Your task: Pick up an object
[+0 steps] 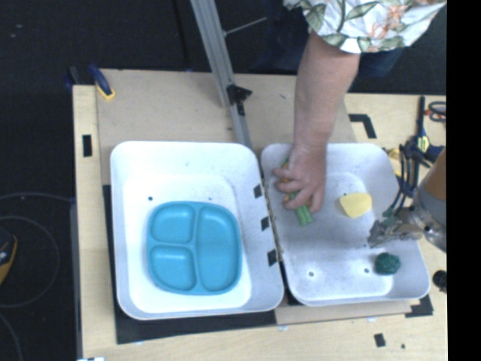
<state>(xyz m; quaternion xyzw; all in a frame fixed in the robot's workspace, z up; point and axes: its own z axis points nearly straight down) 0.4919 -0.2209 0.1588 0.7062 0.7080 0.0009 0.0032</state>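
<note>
No writing or brand can be read on anything here. In the right bin [331,292], a person's hand [301,183] grips a green object [304,215], with a yellow piece [355,204] beside it and a dark green ball [388,263] near the bin's right corner. The tool [379,235] sits at the right bin's edge just above the ball, gripping nothing, and I cannot tell whether it is open or closed; the left bin [135,171] on the worktop [165,104] holds a blue divided plate [195,247].

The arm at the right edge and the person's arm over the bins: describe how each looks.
The robot arm shows an orange-brown rounded section with dark bundled cables running beside it, ending in a small grey metal gripper. The person's arm is bare below a short sleeve of a white floral shirt printed with green leaves and orange blossoms.
</note>
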